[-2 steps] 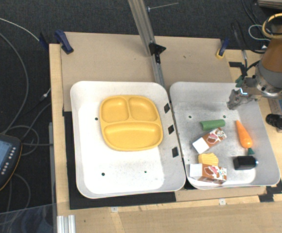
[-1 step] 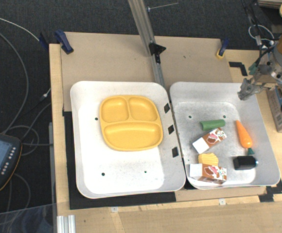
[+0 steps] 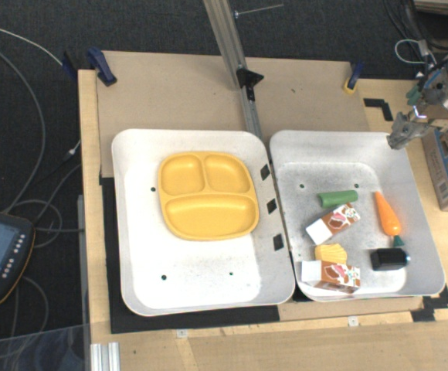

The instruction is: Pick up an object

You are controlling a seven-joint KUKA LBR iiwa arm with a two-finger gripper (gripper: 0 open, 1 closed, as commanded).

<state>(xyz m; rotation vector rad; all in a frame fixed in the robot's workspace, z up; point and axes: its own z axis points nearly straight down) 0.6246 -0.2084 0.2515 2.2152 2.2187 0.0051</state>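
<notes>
Grey metal pincer (image 3: 404, 132) waits at the right-hand shallow white bin's (image 3: 286, 161) far right corner; nothing is picked up yet.
Whether it is open or closed I cannot tell, and no object shows in it. The orange plastic carrot (image 3: 388, 213) lies nearest, clear all round; the green cylinder (image 3: 338, 198), black block (image 3: 388, 259) and small cartons (image 3: 333, 222) lie loosely apart.

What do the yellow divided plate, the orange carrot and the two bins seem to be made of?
Yellow divided plate: probably moulded plastic, matte, with an even colour and rounded compartment ridges. Orange carrot: likely a plastic toy, smooth and uniformly coloured, with a slight sheen. Left bin and right bin: perhaps thin plastic or coated metal, white, with dull speckled wear.
</notes>
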